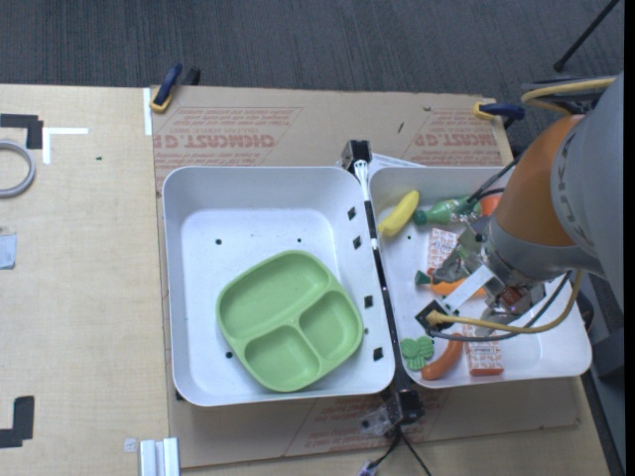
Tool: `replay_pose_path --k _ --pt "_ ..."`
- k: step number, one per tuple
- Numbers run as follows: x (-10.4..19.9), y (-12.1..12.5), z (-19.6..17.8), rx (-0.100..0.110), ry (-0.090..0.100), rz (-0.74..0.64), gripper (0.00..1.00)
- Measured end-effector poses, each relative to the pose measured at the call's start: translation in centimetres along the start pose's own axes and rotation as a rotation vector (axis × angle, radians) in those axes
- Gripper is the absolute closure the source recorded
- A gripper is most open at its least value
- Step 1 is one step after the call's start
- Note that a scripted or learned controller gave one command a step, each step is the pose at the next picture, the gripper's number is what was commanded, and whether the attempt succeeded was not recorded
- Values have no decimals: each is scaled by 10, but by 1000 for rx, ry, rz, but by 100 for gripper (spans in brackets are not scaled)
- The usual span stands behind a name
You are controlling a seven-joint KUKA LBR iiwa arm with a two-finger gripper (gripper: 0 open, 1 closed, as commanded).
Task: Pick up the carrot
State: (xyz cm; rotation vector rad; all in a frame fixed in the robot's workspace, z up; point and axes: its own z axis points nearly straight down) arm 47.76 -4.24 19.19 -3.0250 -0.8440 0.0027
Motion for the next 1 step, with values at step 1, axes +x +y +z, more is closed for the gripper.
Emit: replay_pose_path --k 1 --pt "24 0 0 -1 0 -129 0"
